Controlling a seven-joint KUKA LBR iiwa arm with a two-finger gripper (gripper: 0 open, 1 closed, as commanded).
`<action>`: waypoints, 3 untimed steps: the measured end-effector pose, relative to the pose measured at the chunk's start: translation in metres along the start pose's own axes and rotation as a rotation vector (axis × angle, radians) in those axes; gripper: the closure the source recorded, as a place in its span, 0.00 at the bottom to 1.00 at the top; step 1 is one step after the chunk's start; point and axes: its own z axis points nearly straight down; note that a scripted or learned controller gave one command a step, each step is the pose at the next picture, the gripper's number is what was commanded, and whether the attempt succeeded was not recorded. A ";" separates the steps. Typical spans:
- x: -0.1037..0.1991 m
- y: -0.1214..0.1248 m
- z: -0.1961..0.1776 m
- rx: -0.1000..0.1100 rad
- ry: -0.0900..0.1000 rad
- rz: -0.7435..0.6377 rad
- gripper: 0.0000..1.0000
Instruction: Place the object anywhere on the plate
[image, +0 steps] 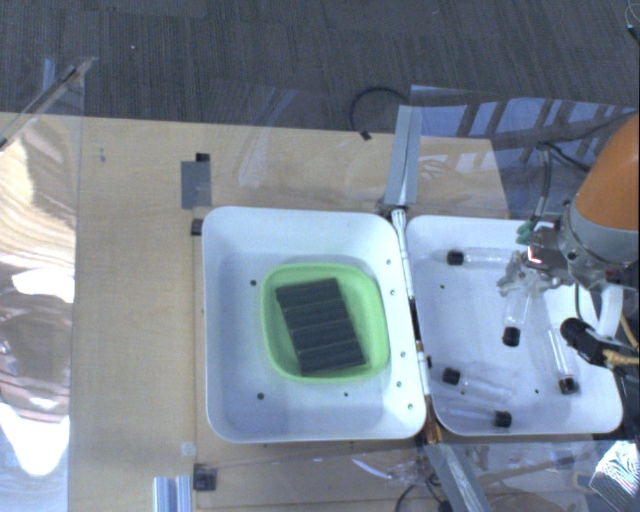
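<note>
While the gripper (522, 272) is held over the right bin (600, 415), its grip: cannot be told.
Block (320, 326): laid flat on the plate (272, 330), in the left bin (230, 300).
Tubes (513, 322): scattered in the right bin.

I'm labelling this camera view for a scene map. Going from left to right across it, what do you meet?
Bare wooden bench → left white bin → green plate holding a dark ribbed block → right white bin with clear black-capped tubes → the arm's gripper at the right edge.
</note>
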 end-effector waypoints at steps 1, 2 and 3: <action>0.000 0.000 0.000 0.000 0.000 0.000 0.00; -0.039 -0.039 0.001 0.003 -0.001 0.047 0.00; -0.060 -0.049 -0.111 -0.003 -0.001 0.116 0.00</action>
